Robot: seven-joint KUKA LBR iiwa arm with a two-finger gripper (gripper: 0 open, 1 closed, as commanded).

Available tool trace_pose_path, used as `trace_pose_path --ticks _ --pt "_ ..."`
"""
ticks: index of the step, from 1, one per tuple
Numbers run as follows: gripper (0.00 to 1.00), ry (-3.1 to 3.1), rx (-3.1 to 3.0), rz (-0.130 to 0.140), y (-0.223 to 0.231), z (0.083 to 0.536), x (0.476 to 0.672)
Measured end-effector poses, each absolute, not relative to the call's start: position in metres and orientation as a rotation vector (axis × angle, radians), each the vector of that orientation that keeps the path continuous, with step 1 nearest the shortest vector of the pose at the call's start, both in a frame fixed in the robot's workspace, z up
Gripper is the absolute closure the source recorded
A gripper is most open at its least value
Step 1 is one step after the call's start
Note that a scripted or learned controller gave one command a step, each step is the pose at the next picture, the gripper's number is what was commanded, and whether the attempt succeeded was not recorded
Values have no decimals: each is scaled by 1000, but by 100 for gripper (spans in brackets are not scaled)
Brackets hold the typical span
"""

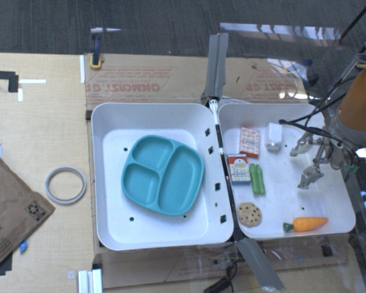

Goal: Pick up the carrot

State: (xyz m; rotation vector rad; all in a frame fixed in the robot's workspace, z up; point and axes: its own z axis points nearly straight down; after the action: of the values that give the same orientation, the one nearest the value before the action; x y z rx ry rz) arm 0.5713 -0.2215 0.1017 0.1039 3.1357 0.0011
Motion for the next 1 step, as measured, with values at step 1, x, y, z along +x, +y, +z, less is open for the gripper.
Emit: trace_pose_path --ticks 1 --pt "0 3133 -68 -1 -222 172 632"
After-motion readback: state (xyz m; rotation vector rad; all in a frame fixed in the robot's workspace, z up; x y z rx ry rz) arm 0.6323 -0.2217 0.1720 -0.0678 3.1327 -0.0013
